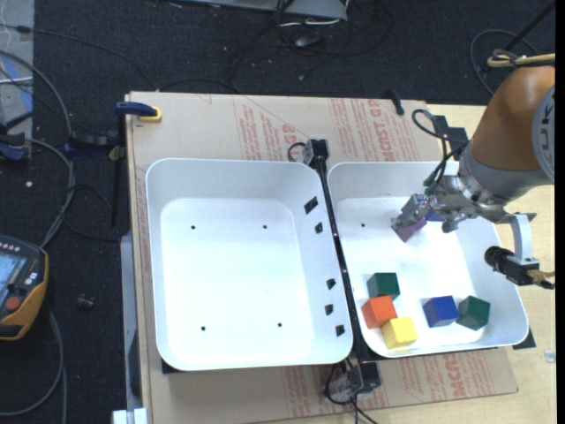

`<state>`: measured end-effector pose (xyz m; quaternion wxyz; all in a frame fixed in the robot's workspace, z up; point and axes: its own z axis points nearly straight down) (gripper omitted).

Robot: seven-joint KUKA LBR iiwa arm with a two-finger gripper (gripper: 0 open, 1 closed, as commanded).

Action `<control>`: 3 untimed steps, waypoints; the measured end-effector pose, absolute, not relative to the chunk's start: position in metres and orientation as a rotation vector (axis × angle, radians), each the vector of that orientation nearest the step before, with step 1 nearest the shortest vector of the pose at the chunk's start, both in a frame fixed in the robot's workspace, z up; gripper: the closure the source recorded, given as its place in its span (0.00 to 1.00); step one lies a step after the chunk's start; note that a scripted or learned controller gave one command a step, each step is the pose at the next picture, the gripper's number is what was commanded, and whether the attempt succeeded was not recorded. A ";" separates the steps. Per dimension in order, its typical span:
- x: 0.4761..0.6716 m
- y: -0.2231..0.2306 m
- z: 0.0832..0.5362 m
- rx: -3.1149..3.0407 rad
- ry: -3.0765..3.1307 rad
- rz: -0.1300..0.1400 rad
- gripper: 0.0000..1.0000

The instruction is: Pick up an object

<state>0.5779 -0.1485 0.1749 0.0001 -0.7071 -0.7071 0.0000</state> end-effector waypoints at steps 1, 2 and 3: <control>0.530 -0.151 0.085 -2.220 -2.216 0.005 0.00; 0.514 -0.085 0.193 -2.219 -2.232 -0.012 0.00; 0.518 -0.112 0.125 -2.221 -2.218 0.004 0.00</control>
